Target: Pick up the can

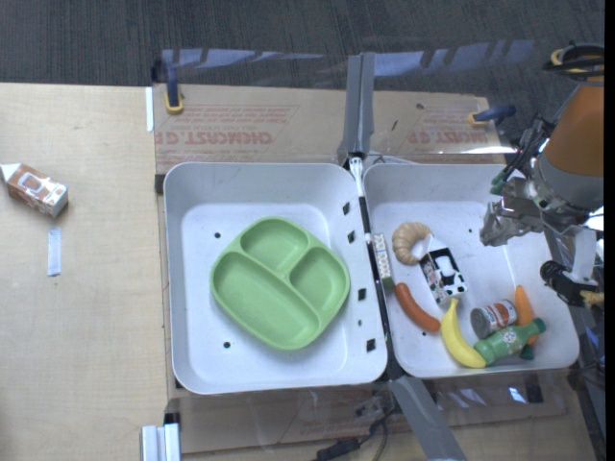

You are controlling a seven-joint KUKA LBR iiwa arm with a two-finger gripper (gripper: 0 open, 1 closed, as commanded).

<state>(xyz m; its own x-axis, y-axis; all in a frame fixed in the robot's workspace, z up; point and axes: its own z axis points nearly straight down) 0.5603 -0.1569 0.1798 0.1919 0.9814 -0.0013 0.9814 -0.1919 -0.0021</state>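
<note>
The can [494,316], small with a red and white label, lies on its side near the front right of the right bin [461,192]. It rests between a yellow banana [459,339], a green bottle [507,342] and an orange carrot [524,305]. My gripper [500,227] hangs over the right part of that bin, behind the can and well apart from it. Nothing shows in the gripper.
The right bin also holds a croissant [411,241], a black and white carton [443,275] and a sausage [417,306]. In the left bin [192,353] lies a green divided plate [279,282]. A small box [36,189] sits on the bench at far left.
</note>
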